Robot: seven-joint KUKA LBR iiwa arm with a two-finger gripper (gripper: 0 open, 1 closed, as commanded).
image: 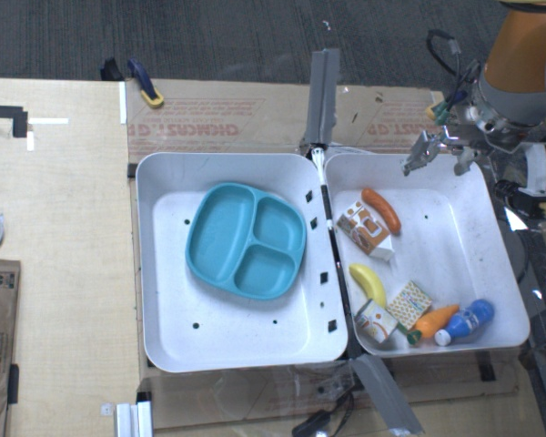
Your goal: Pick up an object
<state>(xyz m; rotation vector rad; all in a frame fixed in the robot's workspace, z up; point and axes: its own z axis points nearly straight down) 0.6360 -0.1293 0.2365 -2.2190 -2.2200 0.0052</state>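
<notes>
I see the gripper (443,150) open and holding nothing, above the right bin's (496,235) far rim.

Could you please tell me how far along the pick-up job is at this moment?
Nothing is picked yet. The gripper hovers over the right bin's far edge, holding nothing. The hot dog, banana, carrot and bottle all lie in that bin. Descent, grasp and lift remain.

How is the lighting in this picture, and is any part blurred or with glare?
In the camera view the light is even and soft: the blue divided plate casts only a faint shadow in the left bin; the bins' white rims shine slightly; the small items in the right bin, like the banana, look somewhat soft.
</notes>
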